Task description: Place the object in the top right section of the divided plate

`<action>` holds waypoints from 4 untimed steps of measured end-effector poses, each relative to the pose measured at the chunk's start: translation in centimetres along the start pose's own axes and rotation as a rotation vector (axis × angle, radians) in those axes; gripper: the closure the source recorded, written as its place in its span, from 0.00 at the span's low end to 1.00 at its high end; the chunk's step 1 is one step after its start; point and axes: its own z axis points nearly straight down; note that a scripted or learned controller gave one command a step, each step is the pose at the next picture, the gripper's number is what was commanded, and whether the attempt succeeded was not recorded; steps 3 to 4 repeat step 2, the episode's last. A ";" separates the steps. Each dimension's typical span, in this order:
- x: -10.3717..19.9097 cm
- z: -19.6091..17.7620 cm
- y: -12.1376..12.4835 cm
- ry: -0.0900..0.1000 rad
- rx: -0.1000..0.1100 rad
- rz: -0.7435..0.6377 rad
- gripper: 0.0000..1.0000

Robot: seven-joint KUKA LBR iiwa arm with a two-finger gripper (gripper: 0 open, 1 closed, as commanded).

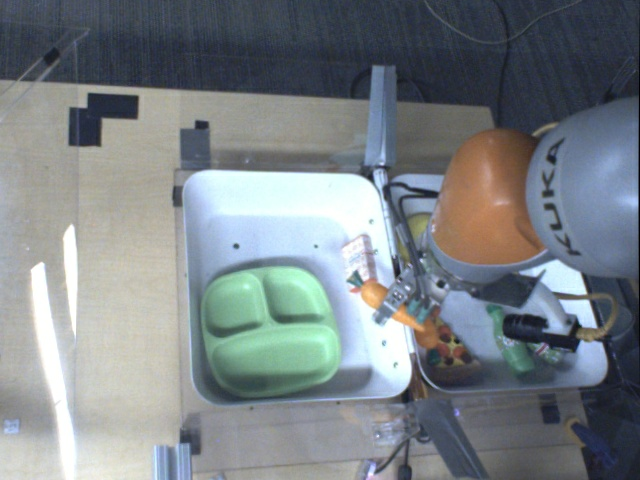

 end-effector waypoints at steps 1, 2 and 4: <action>-3.5 -2.5 7.4 0.000 -0.001 -0.115 1.00; 1.8 -14.4 1.6 -0.002 -0.002 0.076 1.00; 1.8 -14.4 1.6 -0.002 -0.002 0.076 1.00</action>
